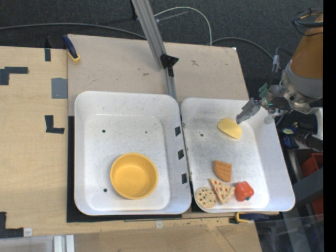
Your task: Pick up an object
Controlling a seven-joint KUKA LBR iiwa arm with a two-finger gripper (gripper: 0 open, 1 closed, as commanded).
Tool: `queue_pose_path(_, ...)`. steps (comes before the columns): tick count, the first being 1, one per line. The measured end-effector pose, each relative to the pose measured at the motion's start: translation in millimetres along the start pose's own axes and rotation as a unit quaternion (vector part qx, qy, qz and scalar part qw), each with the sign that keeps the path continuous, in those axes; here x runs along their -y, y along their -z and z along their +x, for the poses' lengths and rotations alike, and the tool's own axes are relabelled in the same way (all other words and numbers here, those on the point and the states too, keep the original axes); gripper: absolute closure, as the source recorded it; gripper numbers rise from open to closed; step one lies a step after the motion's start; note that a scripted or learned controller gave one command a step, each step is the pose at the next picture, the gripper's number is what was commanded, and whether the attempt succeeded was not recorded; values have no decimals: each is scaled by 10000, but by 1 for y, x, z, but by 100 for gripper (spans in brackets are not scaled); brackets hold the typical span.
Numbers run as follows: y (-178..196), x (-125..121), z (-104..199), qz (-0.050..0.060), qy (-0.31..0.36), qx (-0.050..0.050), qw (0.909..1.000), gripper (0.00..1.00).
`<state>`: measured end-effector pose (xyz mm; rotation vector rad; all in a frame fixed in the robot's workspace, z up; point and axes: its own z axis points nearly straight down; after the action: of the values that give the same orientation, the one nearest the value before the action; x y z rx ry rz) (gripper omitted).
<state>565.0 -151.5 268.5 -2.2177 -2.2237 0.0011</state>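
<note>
- Pale yellow toy food piece (230, 128), flat and oval-ish, lies in the right bin (273, 156), upper middle of the floor, near the far right wall. What food it models I cannot make out.
- Its long axis runs slantwise, from upper left to lower right; the lower right end looks a bit blunter.
- My gripper (242, 117) sits just at the piece's upper right edge. Fingertips read as one grey wedge against the bin; whether they are spread or pressed together I cannot tell, and contact with the piece is not clear either.
- My wrist and the orange band (311, 51) are cut off by the right side of the view; cabling clutters the wrist.
- Near edge of the same bin: a waffle piece (222, 170), below it a pizza slice (222, 191), a round cookie (205, 197) to its left, a red pepper-like toy (243, 191) to its right. The pizza slice touches the cookie; all are well apart from the yellow piece.
- Left bin (89, 109) holds a yellow bowl (134, 176), upright, toward the near side.
- A grey metal strut (149, 22) slants down to the gap between the bins, top end cut off.
</note>
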Motion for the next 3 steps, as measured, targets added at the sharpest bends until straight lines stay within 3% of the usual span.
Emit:
queue_pose_path(1,0,0,0,1,-1,-1,10000,0)
queue_pose_path(3,-89,0,-1,26,-9,2,10000,0)
